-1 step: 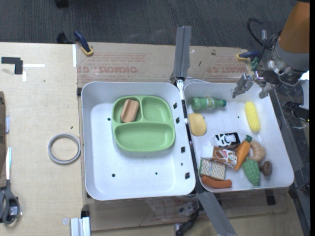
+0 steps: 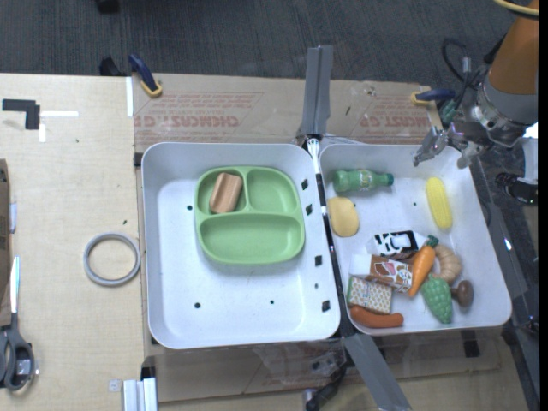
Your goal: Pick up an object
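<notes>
So we've got the tabletop (image 2: 68,195) with two white bins on it. The left bin (image 2: 171,306) holds a green divided plate (image 2: 251,215) with a little bread roll (image 2: 226,192) in its top-left section. The right bin (image 2: 486,255) is packed with toy food: green bottle (image 2: 363,179), corn cob (image 2: 439,202), carrot (image 2: 421,268), lemon (image 2: 344,217). Our tool (image 2: 445,146) hangs over that bin's far right corner, carrying nothing; can't tell how wide it's spread.
</notes>
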`<control>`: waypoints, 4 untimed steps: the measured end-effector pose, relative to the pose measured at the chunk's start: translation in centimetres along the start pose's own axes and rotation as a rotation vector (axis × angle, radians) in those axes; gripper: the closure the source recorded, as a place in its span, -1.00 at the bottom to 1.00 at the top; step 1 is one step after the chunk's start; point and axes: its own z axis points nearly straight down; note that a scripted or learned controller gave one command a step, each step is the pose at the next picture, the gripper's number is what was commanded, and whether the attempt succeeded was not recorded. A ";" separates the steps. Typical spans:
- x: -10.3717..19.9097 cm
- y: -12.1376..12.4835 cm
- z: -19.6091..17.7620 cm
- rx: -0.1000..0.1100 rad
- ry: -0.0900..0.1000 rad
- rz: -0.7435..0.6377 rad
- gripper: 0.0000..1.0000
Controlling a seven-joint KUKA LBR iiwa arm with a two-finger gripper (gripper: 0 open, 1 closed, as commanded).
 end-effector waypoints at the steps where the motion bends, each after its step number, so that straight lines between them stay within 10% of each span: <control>1: 0.0 0.0 0.0 -0.001 0.000 0.000 -1.00; 2: 2.4 -5.8 -6.8 0.001 0.001 -0.099 -1.00; 3: -2.4 -2.4 5.7 0.001 0.002 0.025 -1.00; 4: -1.6 -2.4 9.6 -0.002 0.010 0.042 -1.00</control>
